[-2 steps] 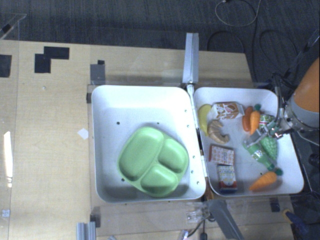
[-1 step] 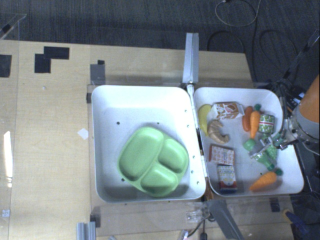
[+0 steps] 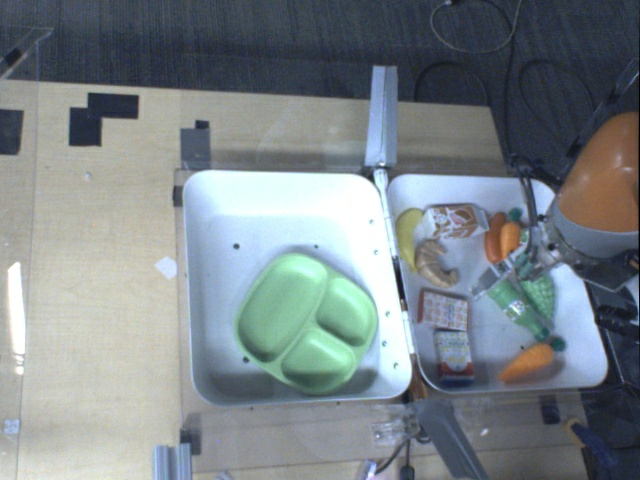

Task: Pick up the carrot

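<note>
The gripper [image 3: 512, 268] hangs low over the right bin [image 3: 590, 368], and whether it is gripping or open, I cannot tell. The carrot [image 3: 527, 362] lies at the bin's near right corner, apart from it.

Arm [image 3: 605, 183] cut off at right edge — gripper [image 3: 520, 263] state unclear.

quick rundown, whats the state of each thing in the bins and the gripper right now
gripper: low in the right bin, fingers unclear
carrot: lying flat near the right bin's front edge, apart from the gripper
green plate: upright in the left bin, tilted a little
banana: lying along the right bin's left wall
croissant: lying beside the banana
</note>
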### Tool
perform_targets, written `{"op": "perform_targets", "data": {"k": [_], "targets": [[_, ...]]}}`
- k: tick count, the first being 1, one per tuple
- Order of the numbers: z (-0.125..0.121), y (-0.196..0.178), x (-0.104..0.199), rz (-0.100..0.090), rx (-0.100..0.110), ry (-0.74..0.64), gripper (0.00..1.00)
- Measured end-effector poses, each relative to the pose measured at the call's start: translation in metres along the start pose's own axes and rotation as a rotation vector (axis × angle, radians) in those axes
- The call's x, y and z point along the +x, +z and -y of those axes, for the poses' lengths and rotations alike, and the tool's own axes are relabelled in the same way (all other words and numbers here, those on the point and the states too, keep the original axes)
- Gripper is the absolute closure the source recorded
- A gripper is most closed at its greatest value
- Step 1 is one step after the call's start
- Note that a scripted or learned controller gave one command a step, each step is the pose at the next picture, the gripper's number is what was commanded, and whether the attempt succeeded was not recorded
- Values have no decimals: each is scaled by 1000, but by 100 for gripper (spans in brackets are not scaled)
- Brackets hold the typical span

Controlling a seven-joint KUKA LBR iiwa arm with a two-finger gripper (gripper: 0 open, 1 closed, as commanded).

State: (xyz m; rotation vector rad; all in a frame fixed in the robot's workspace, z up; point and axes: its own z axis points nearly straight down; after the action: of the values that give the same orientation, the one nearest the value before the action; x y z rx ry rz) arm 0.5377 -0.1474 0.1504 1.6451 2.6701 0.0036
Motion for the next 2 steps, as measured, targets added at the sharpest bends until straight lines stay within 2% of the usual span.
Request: {"op": "perform_targets", "data": {"k": [1, 2], "targets": [[-41, 61, -23, 7, -8, -16, 0], [-1, 61, -49, 2, -8, -161, 0]]}}
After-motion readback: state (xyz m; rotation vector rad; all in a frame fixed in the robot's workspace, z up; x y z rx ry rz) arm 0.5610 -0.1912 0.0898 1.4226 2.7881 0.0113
